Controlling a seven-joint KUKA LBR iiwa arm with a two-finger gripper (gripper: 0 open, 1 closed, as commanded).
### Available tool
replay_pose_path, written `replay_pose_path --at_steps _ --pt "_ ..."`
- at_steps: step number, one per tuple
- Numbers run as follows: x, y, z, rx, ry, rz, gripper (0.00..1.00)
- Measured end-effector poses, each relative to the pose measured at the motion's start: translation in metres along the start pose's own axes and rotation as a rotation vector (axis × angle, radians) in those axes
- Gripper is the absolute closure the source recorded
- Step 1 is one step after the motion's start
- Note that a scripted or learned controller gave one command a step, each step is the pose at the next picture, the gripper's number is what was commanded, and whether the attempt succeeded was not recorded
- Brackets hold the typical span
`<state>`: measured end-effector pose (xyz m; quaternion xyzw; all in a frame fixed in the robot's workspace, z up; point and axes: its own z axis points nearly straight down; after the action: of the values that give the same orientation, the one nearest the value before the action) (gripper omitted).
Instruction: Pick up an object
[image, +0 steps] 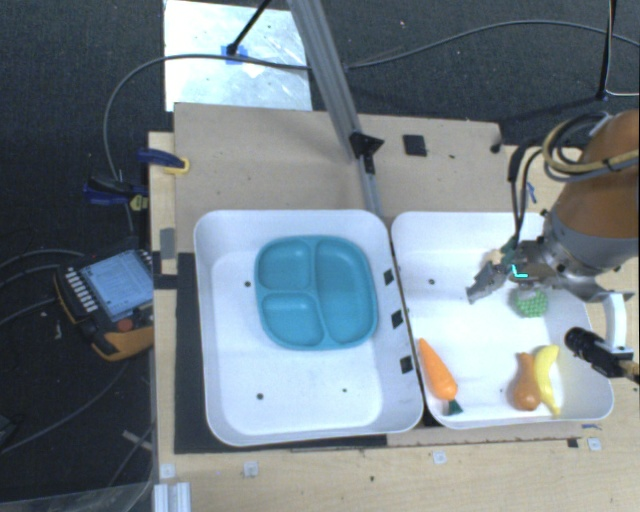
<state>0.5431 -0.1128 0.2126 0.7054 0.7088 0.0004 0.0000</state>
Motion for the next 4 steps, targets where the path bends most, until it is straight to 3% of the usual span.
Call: replay_pose_path --at_steps 1,3,4 --pt "0.000 0.000 0.000 -0.001 0.000 0.000 0.00" --pt "-0.006 0.000 0.124 0.004 0.000 0.004 0.00" --pt "-0.007 0.002 0.125 -0.003 0.000 0.004 0.00"
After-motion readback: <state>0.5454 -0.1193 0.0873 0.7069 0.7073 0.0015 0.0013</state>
